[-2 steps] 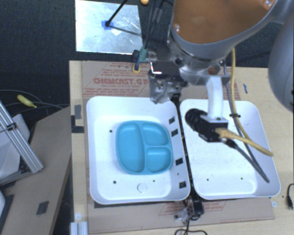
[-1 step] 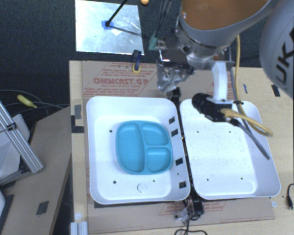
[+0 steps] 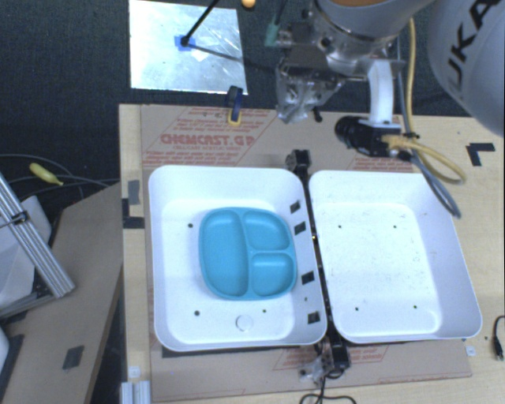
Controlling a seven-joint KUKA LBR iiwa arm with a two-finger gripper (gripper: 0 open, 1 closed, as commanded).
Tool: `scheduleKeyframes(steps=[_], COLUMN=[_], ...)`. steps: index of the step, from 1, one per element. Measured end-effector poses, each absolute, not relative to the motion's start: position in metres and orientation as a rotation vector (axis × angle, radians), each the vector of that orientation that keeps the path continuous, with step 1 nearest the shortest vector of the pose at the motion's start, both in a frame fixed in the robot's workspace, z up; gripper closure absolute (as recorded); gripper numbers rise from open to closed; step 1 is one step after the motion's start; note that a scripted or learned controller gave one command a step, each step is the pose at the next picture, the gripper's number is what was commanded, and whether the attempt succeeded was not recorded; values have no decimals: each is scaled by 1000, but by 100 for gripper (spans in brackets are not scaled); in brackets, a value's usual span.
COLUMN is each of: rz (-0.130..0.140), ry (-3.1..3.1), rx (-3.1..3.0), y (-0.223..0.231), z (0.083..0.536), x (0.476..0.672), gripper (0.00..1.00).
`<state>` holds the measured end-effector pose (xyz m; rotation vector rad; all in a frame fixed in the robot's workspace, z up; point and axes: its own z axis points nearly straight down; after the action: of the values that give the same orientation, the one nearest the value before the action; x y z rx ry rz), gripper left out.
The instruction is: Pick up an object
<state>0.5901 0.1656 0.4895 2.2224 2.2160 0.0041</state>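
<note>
Sitting in the left shallow white plastic bin (image 3: 170,237) is a flat sky-blue plastic plate with three sections (image 3: 247,253). It lies a bit toward the bin's right side, near the wall between the two bins. It looks smooth and a little shiny, with soft round corners and low ridges that split it into one long part and two small parts. This plate is the thing to pick up, and it lies flat with nothing touching it, so the job looks like it has not started yet.

Next to it, the right shallow white plastic bin (image 3: 394,252) has a smooth floor with tiny dark specks and a few small dots. Both bins rest on a brown cardboard sheet with red letters (image 3: 207,138) on the bench.

Up at the top, a little right of the middle, hangs the metal pincer (image 3: 298,101) of the grey robot arm (image 3: 371,24). It is high above the cardboard, behind the bins, and well apart from the plate. It is blurry, so whether it is wide or narrow I cannot tell. A yellow cable (image 3: 432,154) curls beside it.

What is left: move over the plate, go down, grab its thin rim, and lift.
</note>
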Motion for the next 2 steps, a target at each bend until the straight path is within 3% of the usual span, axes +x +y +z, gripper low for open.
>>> scheduleKeyframes(steps=[1, 2], rz=[2, -3], ry=[2226, 2217], rx=[2216, 2224], y=[181, 163], z=[488, 437], x=[567, 650], gripper=[100, 100])
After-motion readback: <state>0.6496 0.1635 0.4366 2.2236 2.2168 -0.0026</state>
